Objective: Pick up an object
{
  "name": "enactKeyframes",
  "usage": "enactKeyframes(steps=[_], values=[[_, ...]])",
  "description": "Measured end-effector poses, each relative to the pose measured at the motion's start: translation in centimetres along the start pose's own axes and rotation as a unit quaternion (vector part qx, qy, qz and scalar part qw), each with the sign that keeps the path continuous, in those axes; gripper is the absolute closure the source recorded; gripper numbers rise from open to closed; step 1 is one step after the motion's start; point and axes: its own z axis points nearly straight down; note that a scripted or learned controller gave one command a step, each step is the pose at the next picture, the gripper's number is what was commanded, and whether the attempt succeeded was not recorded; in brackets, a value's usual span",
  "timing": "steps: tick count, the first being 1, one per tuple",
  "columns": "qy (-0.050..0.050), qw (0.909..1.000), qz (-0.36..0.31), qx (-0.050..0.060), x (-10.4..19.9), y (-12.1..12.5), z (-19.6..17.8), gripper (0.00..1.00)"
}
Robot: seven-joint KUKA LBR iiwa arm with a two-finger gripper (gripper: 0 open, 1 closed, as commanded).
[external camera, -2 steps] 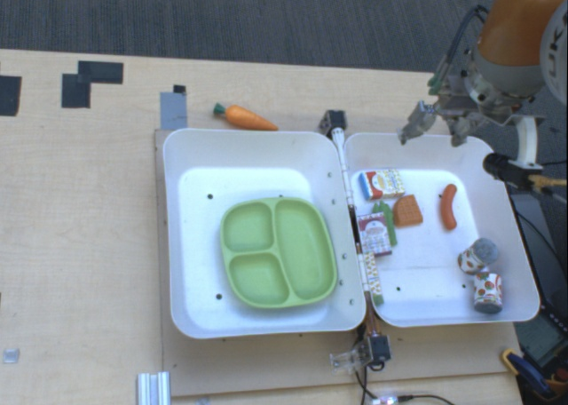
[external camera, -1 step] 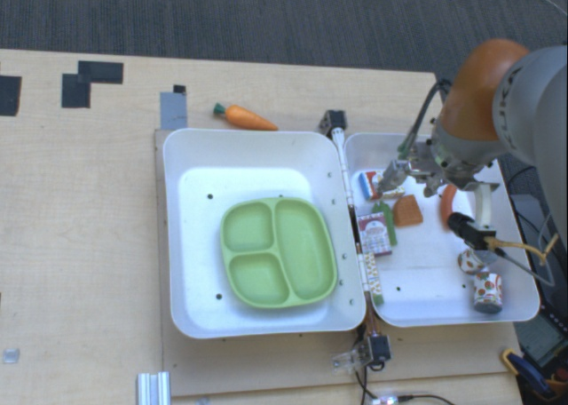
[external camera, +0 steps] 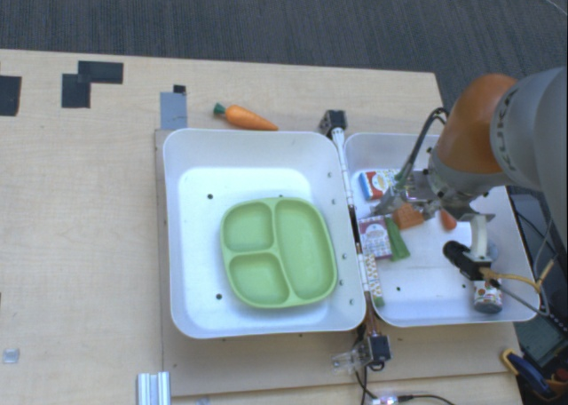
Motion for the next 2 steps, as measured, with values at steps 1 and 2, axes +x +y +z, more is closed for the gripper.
enactKeyframes(steps=[1,2], values=[[0.0,1.0,-0.001,-0.003,0.0,0.2,-1.2,1.0],[0.001,1.0,-0.001,0.001,5.2,-4.2,-9.9,1.0]])
